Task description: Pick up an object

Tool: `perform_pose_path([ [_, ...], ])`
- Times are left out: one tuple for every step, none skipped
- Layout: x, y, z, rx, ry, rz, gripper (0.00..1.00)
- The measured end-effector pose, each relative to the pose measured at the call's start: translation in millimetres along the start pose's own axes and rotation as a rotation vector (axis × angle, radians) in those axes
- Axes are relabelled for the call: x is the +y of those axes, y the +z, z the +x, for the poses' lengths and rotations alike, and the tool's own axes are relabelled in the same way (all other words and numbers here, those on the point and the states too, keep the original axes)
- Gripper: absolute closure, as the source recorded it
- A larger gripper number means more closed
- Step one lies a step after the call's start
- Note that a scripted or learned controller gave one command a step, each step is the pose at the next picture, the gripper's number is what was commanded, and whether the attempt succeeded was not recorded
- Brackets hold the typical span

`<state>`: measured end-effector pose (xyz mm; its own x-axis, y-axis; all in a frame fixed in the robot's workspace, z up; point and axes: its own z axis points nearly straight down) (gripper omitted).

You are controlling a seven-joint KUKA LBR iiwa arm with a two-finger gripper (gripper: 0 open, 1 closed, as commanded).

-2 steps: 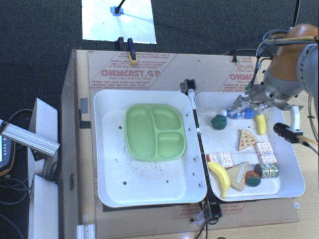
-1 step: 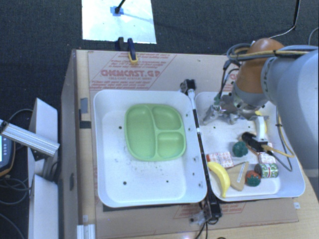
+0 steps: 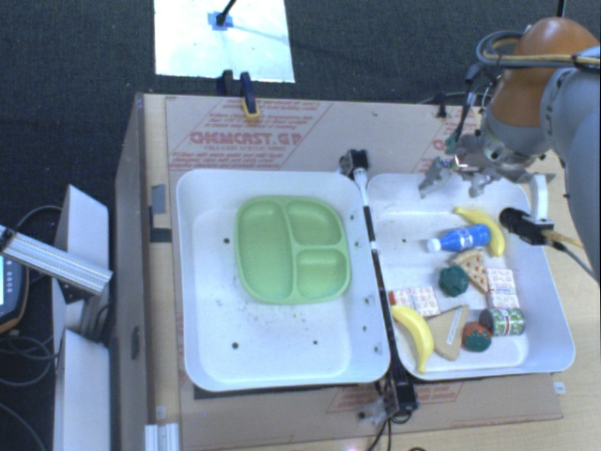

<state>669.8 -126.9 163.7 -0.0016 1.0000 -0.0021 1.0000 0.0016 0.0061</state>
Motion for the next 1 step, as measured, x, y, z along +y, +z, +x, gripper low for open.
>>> perform_pose_path([
  [-32.8, 79.6, -36.9, 0.001, 0.0, 0.006, 0.0],
])
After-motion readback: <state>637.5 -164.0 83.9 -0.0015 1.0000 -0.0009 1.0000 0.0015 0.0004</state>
